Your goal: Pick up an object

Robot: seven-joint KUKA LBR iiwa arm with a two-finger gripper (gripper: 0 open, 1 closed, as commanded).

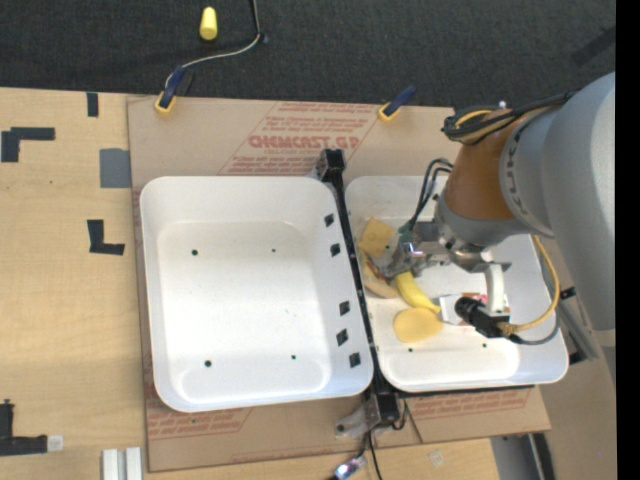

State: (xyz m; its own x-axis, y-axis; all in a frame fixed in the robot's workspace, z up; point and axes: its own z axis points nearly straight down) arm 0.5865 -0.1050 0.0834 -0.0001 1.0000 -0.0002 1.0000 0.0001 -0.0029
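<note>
Nearest the camera, the arm (560,168) reached into the right bin (530,368); its gripper (410,253) sat low among yellow pieces; whether it was apart or together could not be told; a banana-like piece (412,290) lay just below it, long axis slanting toward the round yellow piece (416,325).

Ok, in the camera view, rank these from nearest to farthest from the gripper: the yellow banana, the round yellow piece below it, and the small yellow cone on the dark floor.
1. Yellow banana, right bin, just under the gripper.
2. Round yellow piece, right bin, nearer the front edge.
3. Small yellow cone, on the dark floor, far top left.
</note>
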